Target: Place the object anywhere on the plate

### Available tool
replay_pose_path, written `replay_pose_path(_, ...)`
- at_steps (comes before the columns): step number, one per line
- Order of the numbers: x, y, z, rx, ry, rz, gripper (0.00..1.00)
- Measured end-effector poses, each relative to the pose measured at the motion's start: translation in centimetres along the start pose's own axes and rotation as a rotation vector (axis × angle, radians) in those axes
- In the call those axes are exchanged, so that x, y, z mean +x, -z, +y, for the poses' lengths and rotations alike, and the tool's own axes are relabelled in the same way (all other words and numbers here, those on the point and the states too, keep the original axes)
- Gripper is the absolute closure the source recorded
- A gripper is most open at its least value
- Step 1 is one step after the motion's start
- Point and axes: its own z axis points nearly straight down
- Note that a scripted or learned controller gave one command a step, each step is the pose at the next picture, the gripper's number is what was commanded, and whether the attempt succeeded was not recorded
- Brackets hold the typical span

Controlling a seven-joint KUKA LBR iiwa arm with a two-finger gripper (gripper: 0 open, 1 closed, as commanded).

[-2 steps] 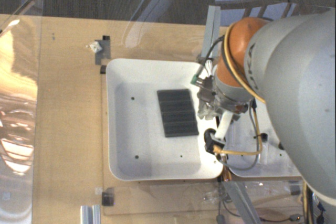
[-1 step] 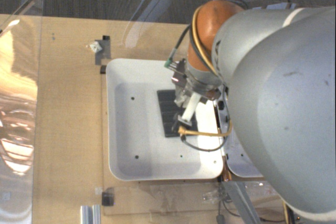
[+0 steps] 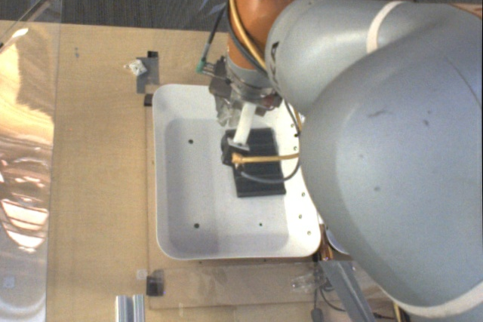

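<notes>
Dark ribbed flooring runs along the top of the frame, and below it lies a tan wooden bench [image 3: 98,162] with a glossy clear sheet [image 3: 26,147] throwing reflections at the far left. At the centre sits a shallow white bin [image 3: 170,185] with a few small dark dots on its floor. Small black brackets [image 3: 151,70] stand by its upper left and lower left corners.

The grey arm [image 3: 385,139] covers the right half of the picture, its orange band [image 3: 260,0] at the upper middle. The gripper [image 3: 229,115] hangs over the upper part of the bin, close to the bin's upper wall. Whether it is spread or closed cannot be told from this angle.

A black ridged slab [image 3: 262,170] lies flat on the bin floor in the bin's right half, its long side running roughly top to bottom of the frame. It sits just below and right of the gripper, with its upper left corner nearest to it. Whether the two touch cannot be told, and nothing shows the slab being held.
</notes>
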Motion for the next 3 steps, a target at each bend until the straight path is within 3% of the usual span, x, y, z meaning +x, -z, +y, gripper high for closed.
replay_pose_path(1, 3.0, 0.8, -6.3, 0.000, 0.374, 0.002, 1.00)
replay_pose_path(2, -1.8, -3.8, -12.7, -0.003, 0.949, 0.003, 1.00)
replay_pose_path(3, 1.5, -0.1, -4.4, -0.007, 1.266, 0.002, 1.00)
